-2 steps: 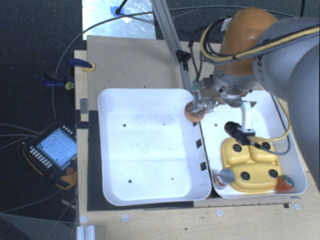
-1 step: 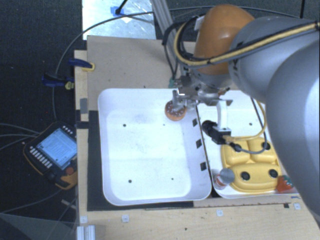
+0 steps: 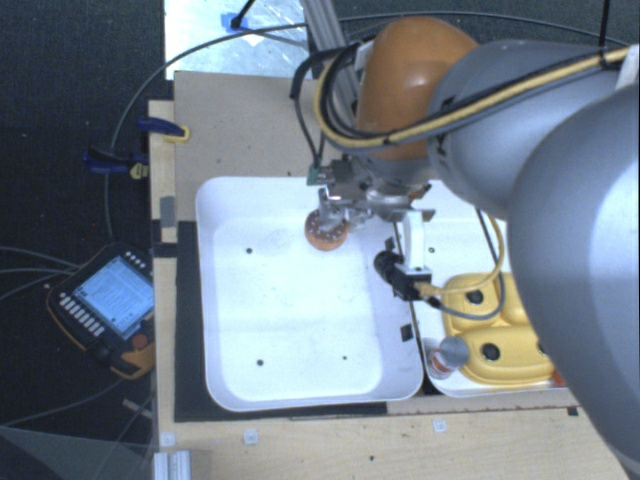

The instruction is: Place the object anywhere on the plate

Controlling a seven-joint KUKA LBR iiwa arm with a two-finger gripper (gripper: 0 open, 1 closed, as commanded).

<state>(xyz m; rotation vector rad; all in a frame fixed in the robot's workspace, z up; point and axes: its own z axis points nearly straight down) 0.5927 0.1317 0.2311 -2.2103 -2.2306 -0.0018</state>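
Camera view: gripper (image 3: 330,220) hangs over the upper part of the left bin (image 3: 225,368). A small round brown object (image 3: 326,234) sits right under it; whether the fingers clasp it I cannot tell. Yellow plate (image 3: 500,353) lies in the right bin (image 3: 455,230), well apart.

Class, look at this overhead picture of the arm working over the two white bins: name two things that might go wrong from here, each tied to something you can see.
1. The small brown round object sits right under the hand in the left bin; whether it is gripped is unclear, so it may slip or stay behind.
2. The yellow piece lies in the right bin, largely under the arm, so a placement there would be hard to check.
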